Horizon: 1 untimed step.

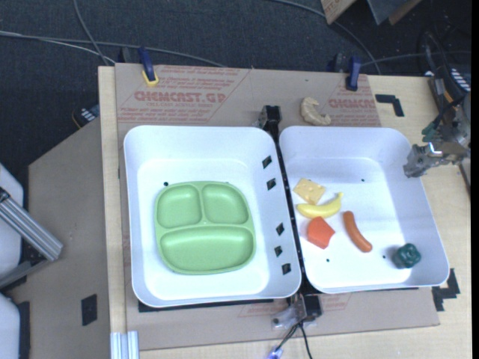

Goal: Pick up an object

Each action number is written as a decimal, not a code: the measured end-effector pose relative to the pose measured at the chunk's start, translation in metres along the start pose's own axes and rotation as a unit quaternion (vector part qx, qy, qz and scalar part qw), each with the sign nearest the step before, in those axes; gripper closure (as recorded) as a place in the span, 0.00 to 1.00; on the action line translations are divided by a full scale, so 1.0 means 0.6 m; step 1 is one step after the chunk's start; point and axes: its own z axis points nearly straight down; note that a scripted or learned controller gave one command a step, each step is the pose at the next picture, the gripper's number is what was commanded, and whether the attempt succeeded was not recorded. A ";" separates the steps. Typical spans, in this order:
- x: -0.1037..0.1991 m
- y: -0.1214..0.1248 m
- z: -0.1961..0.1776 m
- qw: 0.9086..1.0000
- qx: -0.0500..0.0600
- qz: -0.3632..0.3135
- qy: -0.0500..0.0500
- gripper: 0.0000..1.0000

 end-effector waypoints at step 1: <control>0.087 0.001 0.016 1.000 0.004 -0.002 0.003 1.00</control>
